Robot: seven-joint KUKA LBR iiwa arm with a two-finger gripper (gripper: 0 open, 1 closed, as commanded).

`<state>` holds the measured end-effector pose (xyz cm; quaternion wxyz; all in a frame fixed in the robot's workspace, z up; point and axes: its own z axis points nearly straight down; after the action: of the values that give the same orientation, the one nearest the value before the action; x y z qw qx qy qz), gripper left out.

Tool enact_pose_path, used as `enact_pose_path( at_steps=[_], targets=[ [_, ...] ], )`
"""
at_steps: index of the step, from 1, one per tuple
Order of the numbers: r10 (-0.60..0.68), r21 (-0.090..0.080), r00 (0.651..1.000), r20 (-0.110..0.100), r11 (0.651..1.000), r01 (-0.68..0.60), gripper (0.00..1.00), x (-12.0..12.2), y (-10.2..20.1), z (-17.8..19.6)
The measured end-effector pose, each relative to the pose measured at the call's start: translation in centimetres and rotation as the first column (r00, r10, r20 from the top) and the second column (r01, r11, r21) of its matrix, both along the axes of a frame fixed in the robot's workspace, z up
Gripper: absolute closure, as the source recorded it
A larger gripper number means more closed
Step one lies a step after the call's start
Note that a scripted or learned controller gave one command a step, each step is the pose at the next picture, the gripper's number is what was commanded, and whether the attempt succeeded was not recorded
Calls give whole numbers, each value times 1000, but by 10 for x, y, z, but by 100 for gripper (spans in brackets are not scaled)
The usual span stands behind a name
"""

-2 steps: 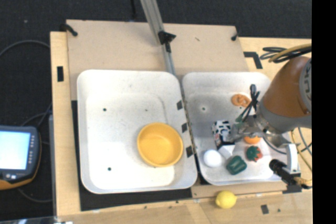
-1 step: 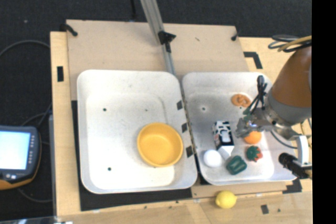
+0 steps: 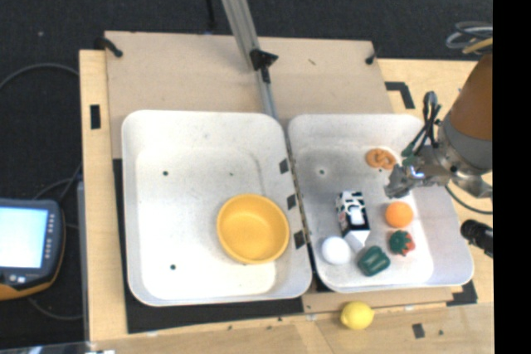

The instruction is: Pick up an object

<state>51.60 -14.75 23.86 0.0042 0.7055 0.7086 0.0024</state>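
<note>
The right bin [image 3: 332, 145] holds several small objects. An orange ball [image 3: 399, 214] lies near its right side, with a red and green toy [image 3: 401, 242] just in front of it. A black and white carton [image 3: 353, 211] sits in the middle, a white ball [image 3: 335, 249] and a green block [image 3: 373, 261] lie near the front rim, and a small orange piece [image 3: 381, 157] lies further back. My gripper [image 3: 401, 181] hangs over the right bin, just above the orange ball and to the right of the orange piece. Nothing visibly hangs from it.
A yellow bowl [image 3: 253, 228] stands in the left bin [image 3: 166, 178], near the divider. A yellow lemon [image 3: 357, 315] lies on the bench in front of the right bin. A metal post [image 3: 236, 4] slants up from between the bins at the back.
</note>
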Motion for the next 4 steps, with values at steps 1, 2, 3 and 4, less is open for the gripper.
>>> enact_pose_path(
  at_steps=[1,2,3,4],
  targets=[
    [1,2,1000,-5,1000,-1,100,1,-1,19],
    [3,3,1000,-6,1000,-3,100,11,46,19],
    [3,4,1000,-8,1000,-3,100,11,90,21],
    [3,4,1000,-9,1000,-3,100,3,150,19]
  ],
)
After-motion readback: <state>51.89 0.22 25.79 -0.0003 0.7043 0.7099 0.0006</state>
